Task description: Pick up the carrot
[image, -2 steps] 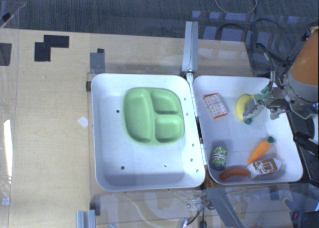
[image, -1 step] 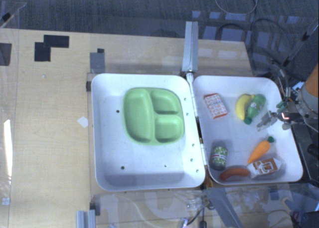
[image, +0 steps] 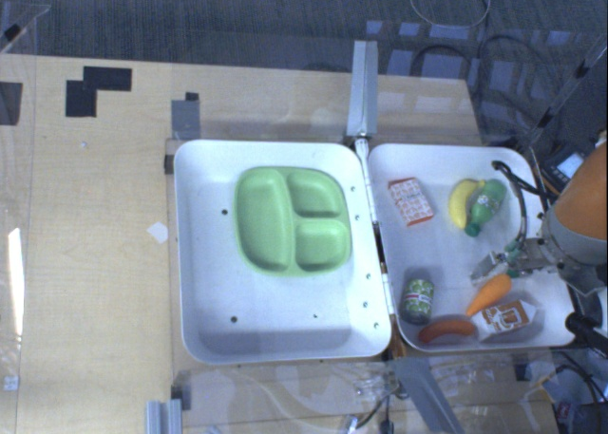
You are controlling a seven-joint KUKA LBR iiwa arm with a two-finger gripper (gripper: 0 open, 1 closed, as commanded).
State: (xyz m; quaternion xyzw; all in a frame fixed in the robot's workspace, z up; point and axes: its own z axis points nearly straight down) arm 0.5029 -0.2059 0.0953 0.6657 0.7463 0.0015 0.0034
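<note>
Fingers (image: 502,264) hover at the carrot's (image: 488,294) upper end, lower right of frame; their spread cannot be told. Best grip, likely: across its middle, avoiding the sausage (image: 446,330).

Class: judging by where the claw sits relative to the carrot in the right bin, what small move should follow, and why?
Probably ease the claw slightly down-left onto the carrot. It sits just above the carrot's upper end, and nothing shows between it yet.

The arm (image: 581,209) has an orange band and grey metal below it. A black cable (image: 513,190) loops beside it. The gripper (image: 501,264) is thin, silver metal.
</note>
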